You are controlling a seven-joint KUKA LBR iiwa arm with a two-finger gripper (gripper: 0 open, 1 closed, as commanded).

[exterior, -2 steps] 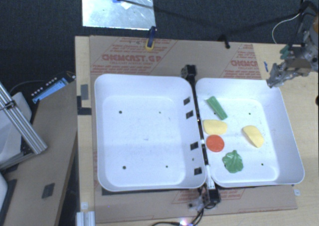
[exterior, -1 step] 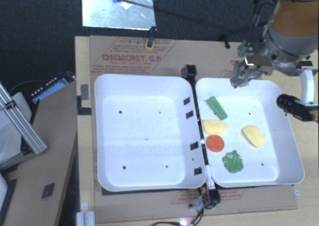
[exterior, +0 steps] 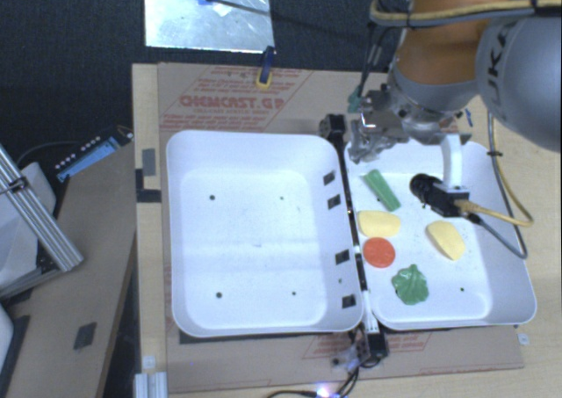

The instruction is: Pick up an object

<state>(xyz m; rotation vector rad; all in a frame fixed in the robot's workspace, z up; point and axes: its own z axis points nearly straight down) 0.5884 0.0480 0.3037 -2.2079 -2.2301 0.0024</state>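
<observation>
The green stick is lying at a slant in the upper left part of the right bin, near the wall that this bin is sharing with its neighbour. The pincer is hanging just above and to the left of the stick, over the bin's upper left corner; whether it is spread or pressed together cannot be told from here, and nothing is showing in its grip.

Just below the stick, the pale yellow piece is resting on the bin floor, and the orange disc is sitting right under that, close to touching it. The green leaf is lying below and right of the disc. The second yellow piece is lying well to the right of the first.

The left bin is standing beside the right one, the two touching along the middle. Both are sitting on a cardboard sheet on the table.
</observation>
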